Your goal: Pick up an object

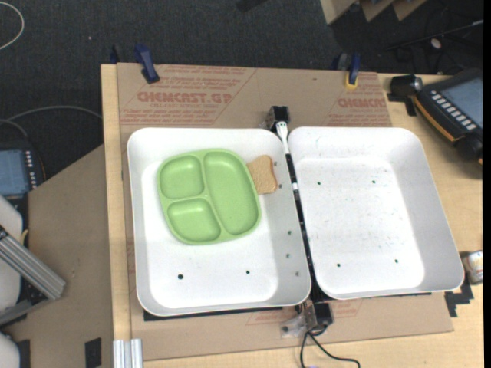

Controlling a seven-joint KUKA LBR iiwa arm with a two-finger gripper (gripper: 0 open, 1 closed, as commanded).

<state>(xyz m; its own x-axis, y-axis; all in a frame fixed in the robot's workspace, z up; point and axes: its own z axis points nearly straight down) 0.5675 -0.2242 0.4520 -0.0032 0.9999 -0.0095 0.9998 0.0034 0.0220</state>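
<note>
We see a green divided plate [209,196] in the left bin [215,290], tan slice [263,175] touching its rim at 2 o'clock. We can't tell the end effector's state.

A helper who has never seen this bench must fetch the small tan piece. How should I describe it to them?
Look at the left white bin of the two side by side. A green divided plate lies in it. The small tan piece sits against the plate's right edge: flat, brownish and squarish, far smaller than the plate.
</note>
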